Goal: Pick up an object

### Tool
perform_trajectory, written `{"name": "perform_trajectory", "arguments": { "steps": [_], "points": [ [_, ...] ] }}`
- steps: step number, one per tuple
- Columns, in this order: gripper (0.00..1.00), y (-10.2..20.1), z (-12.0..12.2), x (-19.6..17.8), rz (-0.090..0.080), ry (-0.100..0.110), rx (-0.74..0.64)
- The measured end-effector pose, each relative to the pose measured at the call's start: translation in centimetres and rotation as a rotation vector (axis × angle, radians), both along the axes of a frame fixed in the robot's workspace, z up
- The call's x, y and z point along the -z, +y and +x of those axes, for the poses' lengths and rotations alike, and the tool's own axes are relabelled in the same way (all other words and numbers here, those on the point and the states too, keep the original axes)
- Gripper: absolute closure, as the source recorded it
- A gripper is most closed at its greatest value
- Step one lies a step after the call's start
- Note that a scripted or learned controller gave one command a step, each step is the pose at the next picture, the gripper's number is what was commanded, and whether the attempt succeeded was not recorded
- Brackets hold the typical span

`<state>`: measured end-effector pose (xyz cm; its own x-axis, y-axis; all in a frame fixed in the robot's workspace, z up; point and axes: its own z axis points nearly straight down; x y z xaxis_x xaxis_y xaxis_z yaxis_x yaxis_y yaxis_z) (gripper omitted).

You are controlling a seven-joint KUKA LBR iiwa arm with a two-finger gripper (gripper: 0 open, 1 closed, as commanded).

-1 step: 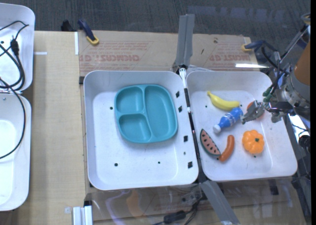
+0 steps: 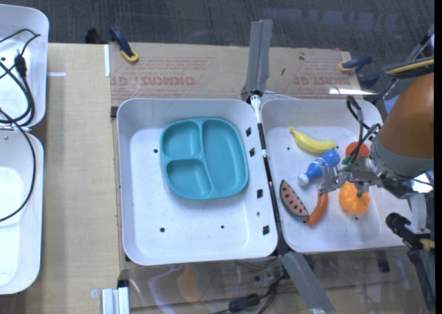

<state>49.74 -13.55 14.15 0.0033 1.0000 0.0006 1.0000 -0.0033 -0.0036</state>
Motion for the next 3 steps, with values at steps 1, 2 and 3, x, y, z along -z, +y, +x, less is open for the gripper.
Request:
{"name": "perform_trajectory", "arguments": {
  "steps": [1,2,3],
  "points": [
    [0.00,1.6,0.0,3.4,-0.015,-0.037,0.006],
    [0.00,2.5,-0.9,3.3,-0.018,-0.047,0.005],
    [0.00,4.1,-2.0,5.0,-0.002,-0.004,0.001]
  ]
}}
